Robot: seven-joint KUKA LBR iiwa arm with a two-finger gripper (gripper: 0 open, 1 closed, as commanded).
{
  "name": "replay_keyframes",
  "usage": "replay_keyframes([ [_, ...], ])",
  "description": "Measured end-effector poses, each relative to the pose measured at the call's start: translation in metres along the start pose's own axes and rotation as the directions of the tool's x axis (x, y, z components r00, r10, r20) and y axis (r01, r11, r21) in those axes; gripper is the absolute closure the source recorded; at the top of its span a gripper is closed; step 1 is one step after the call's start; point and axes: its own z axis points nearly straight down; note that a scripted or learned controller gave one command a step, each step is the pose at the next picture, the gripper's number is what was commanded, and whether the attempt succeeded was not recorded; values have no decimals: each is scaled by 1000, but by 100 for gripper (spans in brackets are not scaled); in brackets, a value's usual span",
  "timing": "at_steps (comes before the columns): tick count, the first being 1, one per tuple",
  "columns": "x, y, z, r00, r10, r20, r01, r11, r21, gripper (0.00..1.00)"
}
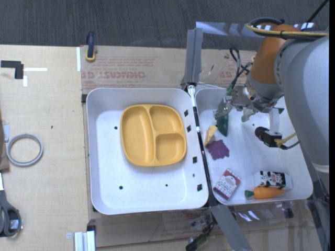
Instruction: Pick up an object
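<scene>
I see the arm (pixel 293 61) reaching into the right bin (pixel 298 161), its claw (pixel 224 111) low near the bin's upper left corner. A dark green piece (pixel 223 124) sits right under the claw, touching or nearly so; I cannot tell whether the claw is apart or clamped on it. Just beside lie a yellow piece (pixel 210 134) and a purple scrap (pixel 218 149). Nearer the front edge are a red packet (pixel 226 184), a carrot (pixel 267 193) and a black-and-white toy (pixel 272 179). The left bin (pixel 104 192) bears a yellow divided plate (pixel 153 135).
</scene>
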Motion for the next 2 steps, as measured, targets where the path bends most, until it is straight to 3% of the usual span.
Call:
replay_keyframes([
  [1,0,0,0,1000,1,0,-1,1000,0,0],
  [2,4,-12,16,988,156,0,-156,988,2,0],
])
